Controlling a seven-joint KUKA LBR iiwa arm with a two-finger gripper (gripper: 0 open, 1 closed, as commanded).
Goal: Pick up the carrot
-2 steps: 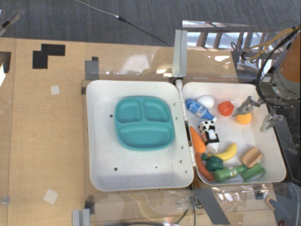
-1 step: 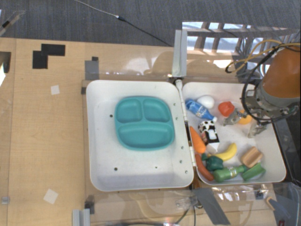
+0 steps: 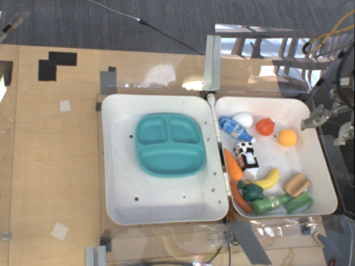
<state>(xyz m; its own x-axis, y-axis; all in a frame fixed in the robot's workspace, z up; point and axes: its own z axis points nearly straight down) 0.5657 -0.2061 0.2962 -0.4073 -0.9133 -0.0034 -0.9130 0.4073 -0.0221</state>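
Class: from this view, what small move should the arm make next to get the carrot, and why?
Probably travel left and forward to hover over the carrot. The gripper sits at the right bin's far right edge, while the carrot lies against its left wall, beside the cow.

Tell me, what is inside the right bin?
The right bin holds toys: carrot, banana, orange ball, white egg, blue bottle, cow. Anything beneath them is covered.

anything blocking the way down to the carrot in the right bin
From above, nothing covers the carrot. But it lies against the bin's left wall, with the cow close on its right and a green toy at its lower end, so room is tight.
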